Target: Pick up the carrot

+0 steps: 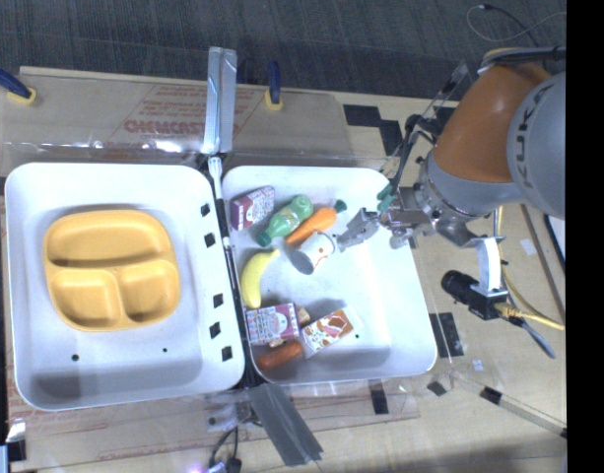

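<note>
The orange carrot (313, 224) lies tilted in the upper middle of the right bin (400, 313). Its left end rests beside a green bottle (285, 220), and a small white cup (312, 254) sits just below it. My gripper (360, 230) hangs low over the bin just right of the carrot's right tip, at about the same height in the view. Nothing is visibly held in it.
A maroon carton (250, 208), a banana (254, 276), two small cartons (274, 323) (327, 330) and a brown sausage (279, 355) crowd the right bin's left side. The left bin (45, 363) holds a yellow divided tray (112, 267).
</note>
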